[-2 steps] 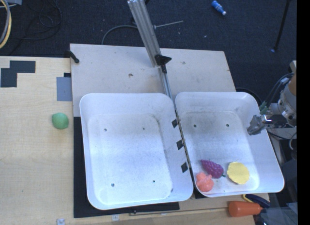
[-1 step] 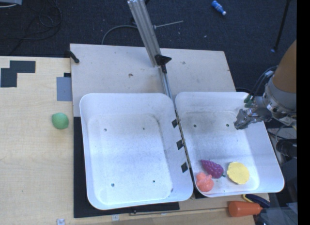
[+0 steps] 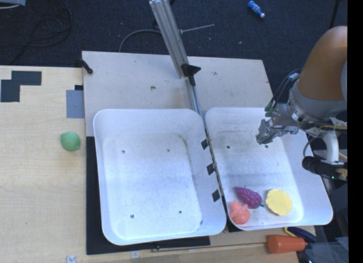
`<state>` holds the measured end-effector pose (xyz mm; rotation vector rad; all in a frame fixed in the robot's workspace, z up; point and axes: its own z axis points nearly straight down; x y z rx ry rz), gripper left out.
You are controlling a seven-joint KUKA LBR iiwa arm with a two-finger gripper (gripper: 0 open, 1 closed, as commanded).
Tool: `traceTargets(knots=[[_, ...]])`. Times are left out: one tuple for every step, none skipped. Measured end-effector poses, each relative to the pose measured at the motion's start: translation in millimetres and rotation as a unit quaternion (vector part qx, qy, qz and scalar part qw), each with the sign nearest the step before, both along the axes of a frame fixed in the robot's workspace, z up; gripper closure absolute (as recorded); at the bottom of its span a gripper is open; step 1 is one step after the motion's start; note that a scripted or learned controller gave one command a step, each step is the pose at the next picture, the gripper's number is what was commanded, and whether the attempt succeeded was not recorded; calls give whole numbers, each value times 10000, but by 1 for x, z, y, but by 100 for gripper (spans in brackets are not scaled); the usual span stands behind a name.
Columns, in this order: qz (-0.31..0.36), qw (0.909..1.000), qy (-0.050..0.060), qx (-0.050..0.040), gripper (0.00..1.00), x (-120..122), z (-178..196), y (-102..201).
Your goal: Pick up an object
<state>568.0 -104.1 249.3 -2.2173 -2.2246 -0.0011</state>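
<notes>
Camera view: your gripper (image 3: pixel 265 137) hangs over the right white plastic bin (image 3: pixel 295 165); I cannot tell its jaw state. The purple grape cluster (image 3: pixel 248 196), round yellow disc (image 3: pixel 279 202) and orange-pink lump (image 3: pixel 240 213) crowd together well beyond the jaws, so a grasp may nudge neighbours.

We can't really make out the gripper (image 3: pixel 265 135) fingertips, too small and dark. The arm (image 3: pixel 323 75) gets chopped off at the right edge. Lower right, the orange thing (image 3: pixel 286 244) is half hidden under the right bin (image 3: pixel 309 213) rim.
</notes>
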Motion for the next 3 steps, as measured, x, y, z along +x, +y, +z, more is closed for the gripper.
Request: traceTargets(knots=[[1, 10000, 0, 0, 100, 16, 5, 48], [1, 10000, 0, 0, 100, 38, 9, 98], [-2, 10000, 3, -7, 100, 64, 5, 149]])
